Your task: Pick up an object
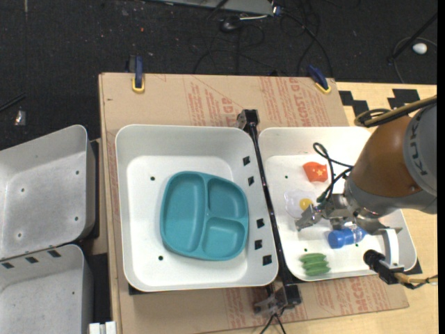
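My gripper point(314, 218) hangs low in the right bin point(281, 148), its grey metal parts pointing left from the orange wrist band. Just left of it lies a clear round piece with a yellow centre point(299, 202). A blue object point(341, 239) rests right below the gripper, partly covered by it. An orange-red object point(316, 171) lies further back, and a green ridged object point(313, 263) sits near the bin's front edge. I see nothing held between the fingers.
The left bin point(132, 145) holds a teal divided plate point(204, 216). A black divider strip point(259, 186) runs between the bins. Black cables loop over the right bin beside the arm. White trays point(42, 179) lie off the bench at the left.
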Robot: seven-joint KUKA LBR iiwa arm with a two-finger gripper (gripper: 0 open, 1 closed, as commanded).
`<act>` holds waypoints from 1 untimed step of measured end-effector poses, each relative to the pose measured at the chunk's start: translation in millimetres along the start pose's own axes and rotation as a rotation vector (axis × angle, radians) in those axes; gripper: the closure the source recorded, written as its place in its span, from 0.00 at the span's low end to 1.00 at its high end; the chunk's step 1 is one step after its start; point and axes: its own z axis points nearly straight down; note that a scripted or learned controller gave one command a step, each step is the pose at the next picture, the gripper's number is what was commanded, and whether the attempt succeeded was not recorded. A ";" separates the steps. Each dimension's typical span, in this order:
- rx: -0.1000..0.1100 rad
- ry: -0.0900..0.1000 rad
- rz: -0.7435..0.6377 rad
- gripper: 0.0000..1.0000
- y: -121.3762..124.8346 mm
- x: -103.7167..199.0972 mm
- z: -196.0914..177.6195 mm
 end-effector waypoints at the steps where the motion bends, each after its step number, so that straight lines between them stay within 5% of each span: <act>1: -0.004 -0.001 0.001 1.00 0.9 0.4 -13.0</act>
